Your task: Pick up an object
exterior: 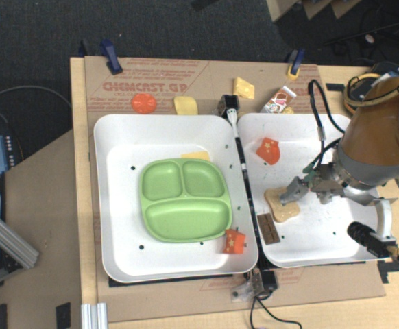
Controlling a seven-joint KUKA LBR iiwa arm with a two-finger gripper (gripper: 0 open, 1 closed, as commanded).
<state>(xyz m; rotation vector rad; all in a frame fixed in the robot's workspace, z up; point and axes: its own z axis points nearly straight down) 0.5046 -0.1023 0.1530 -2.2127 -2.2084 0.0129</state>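
So, scanning from the left: the left bin [110,184] has a green divided plate [184,201] sitting in the middle of it, with a small orange-red block [234,242] just off the plate's lower right corner and a pale yellow piece [196,156] peeking out behind its top edge. Up on the tabletop [90,115] behind the bins there's an orange round thing [143,103], a yellow lump [185,105], a yellow wedge [244,88] and a little printed box [279,101]. Over in the right bin [302,252] you've got a red strawberry-looking toy [269,150] near the back, a dark brown bar [267,228] by the left wall, and a tan bread-slice-shaped piece [284,209] lying flat near the middle. The gripper [297,190] is right over the top end of that tan piece, but honestly I can't tell if it's open or closed from this angle, and nothing shows it holding anything. My guess is the tan piece is the target. It looks light and rigid, probably smooth plastic, so kinda slippery. Since it lies flat, I'd pinch it across its narrow width, edge to edge, low against the bin floor.
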